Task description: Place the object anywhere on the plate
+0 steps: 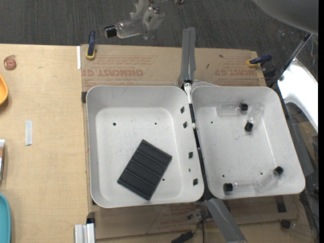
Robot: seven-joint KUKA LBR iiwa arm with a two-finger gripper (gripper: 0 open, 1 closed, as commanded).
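Note:
The plate (145,169) is a black ribbed rectangle lying flat and askew on the floor of the left bin (101,97). My gripper (147,24) hangs at the top of the view, beyond the far edge of the bench and well behind the left bin. It is shut on a clear plastic bottle (126,30) with a black cap that points left. The bottle lies roughly level in the fingers, in the air above the dark floor and far from the plate.
The right bin (283,135) holds several more clear bottles with black caps, two near its back (230,109) and two along its front (243,188). Clamps (91,45) pin the cardboard sheet behind the bins. A grey divider post (188,54) rises between the bins.

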